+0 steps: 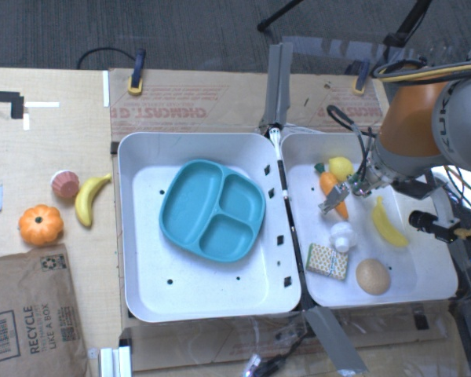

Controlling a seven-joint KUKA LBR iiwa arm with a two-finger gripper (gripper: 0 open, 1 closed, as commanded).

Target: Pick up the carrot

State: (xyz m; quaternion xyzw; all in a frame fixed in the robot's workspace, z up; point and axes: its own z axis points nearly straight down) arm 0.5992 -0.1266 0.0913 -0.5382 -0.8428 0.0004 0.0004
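The carrot (328,183) is a short orange piece lying at a slant in the upper left of the right bin (432,285), just below a yellow lemon (341,167). My gripper (337,196) reaches in from the right and sits low, directly over the carrot's middle. It covers part of the carrot, and orange shows above and below it. The grey arm with its orange band (412,120) hangs over the bin's upper right.
In the right bin are also a banana (388,225), a white lump (341,236), a small patterned box (327,261) and a tan egg-like object (372,276). The left bin (141,289) holds a blue divided plate (213,209). On the bench at left lie a banana (90,199) and a small pumpkin (41,225).
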